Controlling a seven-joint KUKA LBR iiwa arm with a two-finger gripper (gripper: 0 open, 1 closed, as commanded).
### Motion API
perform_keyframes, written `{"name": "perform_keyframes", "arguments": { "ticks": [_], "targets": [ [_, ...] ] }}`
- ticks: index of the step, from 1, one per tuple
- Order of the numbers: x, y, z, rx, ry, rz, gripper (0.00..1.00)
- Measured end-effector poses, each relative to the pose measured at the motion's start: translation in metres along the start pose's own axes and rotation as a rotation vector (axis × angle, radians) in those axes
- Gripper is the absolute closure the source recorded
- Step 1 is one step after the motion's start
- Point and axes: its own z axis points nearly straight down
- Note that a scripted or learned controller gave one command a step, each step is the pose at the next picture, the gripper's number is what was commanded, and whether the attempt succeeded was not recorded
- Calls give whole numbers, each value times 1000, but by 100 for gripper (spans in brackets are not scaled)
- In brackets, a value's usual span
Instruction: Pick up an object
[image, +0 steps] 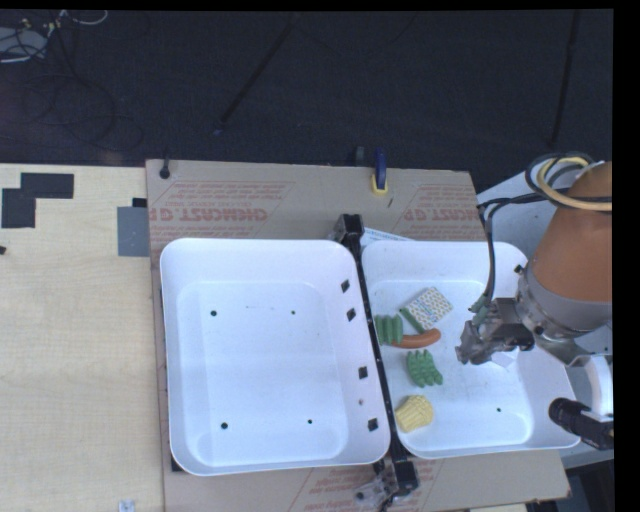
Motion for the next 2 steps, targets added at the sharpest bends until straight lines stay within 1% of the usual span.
{"name": "perform_keyframes", "arguments": {
  "ticks": [1, 2],
  "targets": [
    [76, 8, -85, -6, 0, -9, 100],
    [143, -1, -110, -6, 1, -12, 100]
  ]
}}
